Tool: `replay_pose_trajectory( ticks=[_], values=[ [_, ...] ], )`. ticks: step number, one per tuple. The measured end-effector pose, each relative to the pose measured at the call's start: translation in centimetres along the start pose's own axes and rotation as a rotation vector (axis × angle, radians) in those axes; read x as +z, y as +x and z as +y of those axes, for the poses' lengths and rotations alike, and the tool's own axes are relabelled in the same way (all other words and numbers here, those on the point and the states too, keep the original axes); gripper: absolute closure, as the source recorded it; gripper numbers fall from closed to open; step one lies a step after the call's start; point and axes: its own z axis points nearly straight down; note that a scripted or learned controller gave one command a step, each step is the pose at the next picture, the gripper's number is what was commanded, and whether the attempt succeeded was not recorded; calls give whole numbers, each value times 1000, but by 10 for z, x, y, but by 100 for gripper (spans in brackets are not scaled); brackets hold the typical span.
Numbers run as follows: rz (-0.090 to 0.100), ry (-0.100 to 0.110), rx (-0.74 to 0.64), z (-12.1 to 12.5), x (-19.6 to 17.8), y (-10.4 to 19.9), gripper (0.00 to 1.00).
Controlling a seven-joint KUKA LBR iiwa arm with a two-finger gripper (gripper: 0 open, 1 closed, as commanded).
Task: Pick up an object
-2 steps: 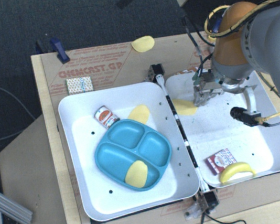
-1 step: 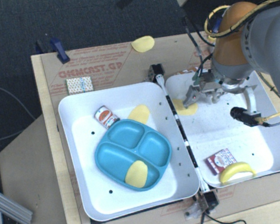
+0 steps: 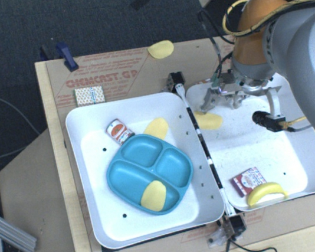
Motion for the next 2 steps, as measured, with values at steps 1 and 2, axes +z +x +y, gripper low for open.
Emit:
replay_pose_trajectory(
  ticks=[1,2],
  values=[
    [0,1,0,0,0,3,0],
    [0,1,0,0,0,3,0]
  ],
)
